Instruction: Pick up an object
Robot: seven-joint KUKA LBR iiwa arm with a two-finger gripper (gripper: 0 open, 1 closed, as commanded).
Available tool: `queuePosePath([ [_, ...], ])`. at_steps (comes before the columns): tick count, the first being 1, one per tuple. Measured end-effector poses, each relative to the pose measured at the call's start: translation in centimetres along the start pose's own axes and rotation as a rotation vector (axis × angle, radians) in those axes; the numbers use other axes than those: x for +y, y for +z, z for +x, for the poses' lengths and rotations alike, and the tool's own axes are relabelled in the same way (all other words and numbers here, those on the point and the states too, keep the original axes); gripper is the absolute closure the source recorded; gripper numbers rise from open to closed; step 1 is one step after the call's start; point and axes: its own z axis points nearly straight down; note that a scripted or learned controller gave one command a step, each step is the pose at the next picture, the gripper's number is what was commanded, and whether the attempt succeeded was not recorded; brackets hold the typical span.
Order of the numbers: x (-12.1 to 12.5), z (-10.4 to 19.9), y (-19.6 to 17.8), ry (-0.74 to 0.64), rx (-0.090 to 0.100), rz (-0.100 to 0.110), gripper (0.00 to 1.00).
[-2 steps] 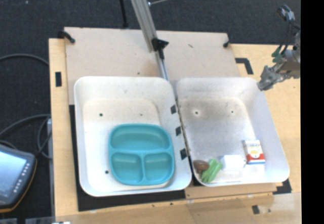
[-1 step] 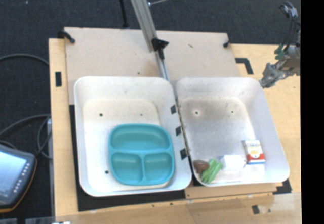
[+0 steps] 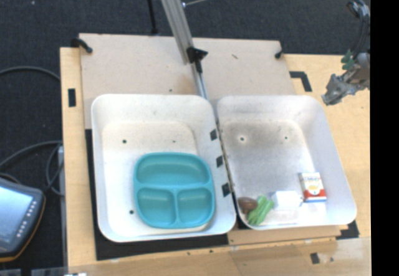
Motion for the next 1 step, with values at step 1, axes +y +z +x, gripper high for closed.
queuePosePath([
  [1,0.10,-0.07,-1.07,-0.005,-0.002,-0.003,1.00],
])
